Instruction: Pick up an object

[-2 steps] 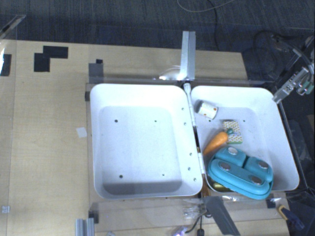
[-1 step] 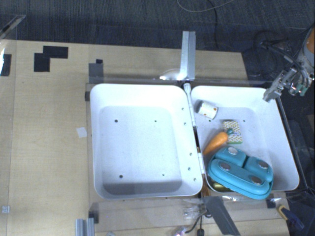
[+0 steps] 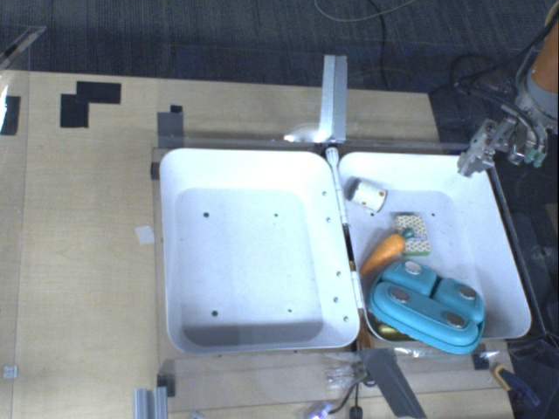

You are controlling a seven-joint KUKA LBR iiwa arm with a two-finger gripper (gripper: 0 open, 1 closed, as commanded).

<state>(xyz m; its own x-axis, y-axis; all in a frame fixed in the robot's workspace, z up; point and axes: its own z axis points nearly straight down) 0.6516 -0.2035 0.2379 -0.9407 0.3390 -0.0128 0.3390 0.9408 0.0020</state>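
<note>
Camera view shows my hand (image 3: 479,157) parked over the far right corner of the right bin (image 3: 511,234), off the objects. I cannot tell how its grip stands; it carries nothing I can see. The candidates sit in that bin: a small white cylinder (image 3: 368,195) near the divider, a patterned block (image 3: 414,232), an orange carrot-like piece (image 3: 384,253) touching the big blue toy (image 3: 428,304) at the near edge. The left bin (image 3: 244,251) lies just beside. I judge the cylinder easiest, since it lies apart from the rest.
</note>
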